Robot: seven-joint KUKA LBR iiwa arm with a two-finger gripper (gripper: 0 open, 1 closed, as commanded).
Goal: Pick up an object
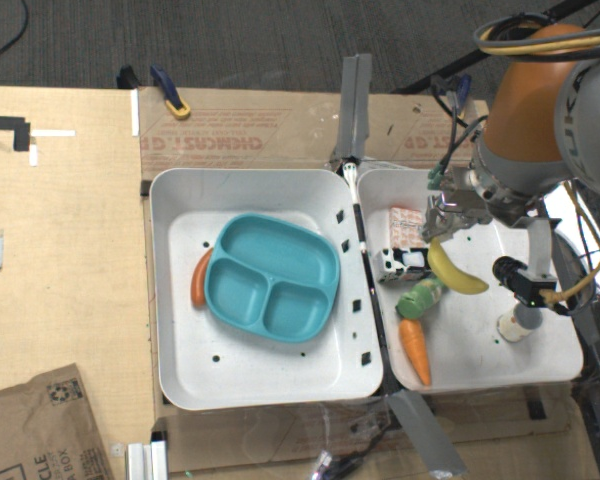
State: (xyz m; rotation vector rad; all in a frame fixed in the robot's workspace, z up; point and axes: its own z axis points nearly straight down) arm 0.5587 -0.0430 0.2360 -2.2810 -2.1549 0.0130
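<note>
Currently, the gripper [443,220] is hanging over the right bin [555,363], near its back left corner, with the grey arm and its orange band reaching in above it. Whether it is open or closed cannot be told, since the wrist is hiding its tips from above.

A banana [457,272] is lying just in front of the gripper, its upper end sitting close under the tips; contact is not clear. A pink and white packet [404,225] is lying just to the gripper's left, against the bin's left wall. A small black and white item [402,261] is sitting in front of the packet and to the left of the banana. A green object [420,298] is resting further forward, touching the banana's lower edge, and a carrot [414,351] is lying in front of it, pointing at the bin's front rim.

Well apart, to the gripper's left, the left bin [170,368] is holding a teal divided plate [272,278], with an orange object [198,279] peeking out beside the plate's left edge.
</note>
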